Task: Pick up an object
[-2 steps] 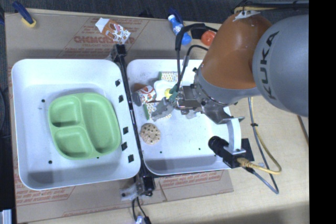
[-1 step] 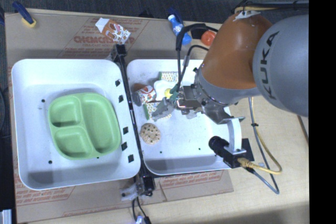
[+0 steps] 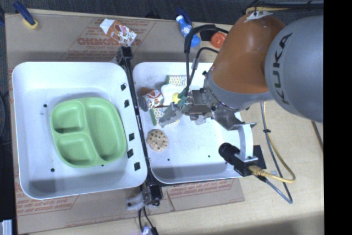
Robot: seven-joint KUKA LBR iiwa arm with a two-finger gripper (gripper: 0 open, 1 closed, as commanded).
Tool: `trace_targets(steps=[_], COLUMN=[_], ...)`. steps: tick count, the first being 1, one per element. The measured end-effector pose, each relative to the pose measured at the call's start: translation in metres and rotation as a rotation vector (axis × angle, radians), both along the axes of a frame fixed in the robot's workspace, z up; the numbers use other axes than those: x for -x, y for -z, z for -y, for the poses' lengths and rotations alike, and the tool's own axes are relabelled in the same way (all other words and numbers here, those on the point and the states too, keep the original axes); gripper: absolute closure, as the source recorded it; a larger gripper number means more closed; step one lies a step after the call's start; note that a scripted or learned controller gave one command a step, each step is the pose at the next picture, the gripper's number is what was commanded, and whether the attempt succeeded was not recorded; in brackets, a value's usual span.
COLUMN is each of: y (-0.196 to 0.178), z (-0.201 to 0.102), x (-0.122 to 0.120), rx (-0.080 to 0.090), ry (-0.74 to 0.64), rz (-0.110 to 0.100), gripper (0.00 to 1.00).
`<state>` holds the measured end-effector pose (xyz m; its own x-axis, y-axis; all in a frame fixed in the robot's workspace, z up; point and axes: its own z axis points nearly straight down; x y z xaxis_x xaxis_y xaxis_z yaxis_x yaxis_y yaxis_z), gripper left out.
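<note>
Arm (image 3: 258,63) low over bench, tool (image 3: 171,114) leftward.

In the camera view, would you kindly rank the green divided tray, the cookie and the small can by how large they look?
1. Green divided tray, by far the largest, in the left bin.
2 and 3. Cookie and small can, in the right bin, look alike in size; I would not rank them.

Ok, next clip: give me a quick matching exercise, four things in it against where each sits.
Things:
1. green tray
2. cookie
3. can
4. blue clip

Places:
A. right bin, toward its near edge
B. on the cardboard beyond the bins
C. left bin
D. right bin, by the divider, farther back

Pairs: 1-C, 2-A, 3-D, 4-B
</note>
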<state>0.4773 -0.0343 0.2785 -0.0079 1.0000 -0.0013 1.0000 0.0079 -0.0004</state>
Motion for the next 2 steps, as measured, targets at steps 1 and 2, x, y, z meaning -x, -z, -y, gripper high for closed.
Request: trace_targets(steps=[1, 2], y=[0.0000, 0.0000], z=[0.0000, 0.0000], x=[0.0000, 0.0000], rx=[0.000, 0.000], ry=[0.000, 0.000], rz=[0.000, 0.000], gripper=[0.00, 0.00])
